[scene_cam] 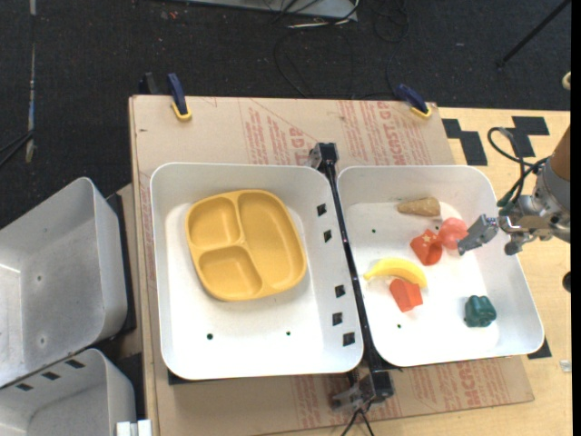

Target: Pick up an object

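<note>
Camera view cuts off the arm (556, 184); fingers (478, 233) spread apart, touching a pink toy (453, 232).

Arm reaches in from the right; end effector (497, 232) low, fingers spread apart.

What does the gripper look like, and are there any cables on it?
The gripper is grey metal, with slim fingers reaching out from a blocky silver-grey body. Thin black cables loop above it and run down to its body. At the picture's right edge, a little of the arm's orange band shows above the wrist.
</note>
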{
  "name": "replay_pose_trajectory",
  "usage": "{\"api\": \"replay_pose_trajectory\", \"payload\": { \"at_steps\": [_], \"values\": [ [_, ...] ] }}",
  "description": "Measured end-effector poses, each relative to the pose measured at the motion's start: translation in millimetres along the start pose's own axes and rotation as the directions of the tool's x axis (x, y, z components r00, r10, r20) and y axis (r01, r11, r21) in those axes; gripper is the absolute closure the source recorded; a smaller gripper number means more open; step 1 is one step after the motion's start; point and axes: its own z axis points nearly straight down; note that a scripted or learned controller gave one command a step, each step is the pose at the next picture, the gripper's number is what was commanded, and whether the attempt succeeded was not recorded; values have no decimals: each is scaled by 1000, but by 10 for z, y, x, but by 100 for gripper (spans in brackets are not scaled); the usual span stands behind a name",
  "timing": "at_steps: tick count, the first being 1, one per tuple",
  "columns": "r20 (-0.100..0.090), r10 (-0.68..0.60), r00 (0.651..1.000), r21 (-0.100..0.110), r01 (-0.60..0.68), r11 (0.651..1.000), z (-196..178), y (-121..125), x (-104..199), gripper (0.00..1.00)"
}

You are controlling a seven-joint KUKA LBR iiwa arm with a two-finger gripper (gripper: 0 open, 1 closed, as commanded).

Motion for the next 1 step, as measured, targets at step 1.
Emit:
{"api": "replay_pose_trajectory", "payload": {
  "at_steps": [1],
  "values": [
    [3, -4, 1000, -12, 4, 1000, -70, 30, 5, 0]
  ]
}}
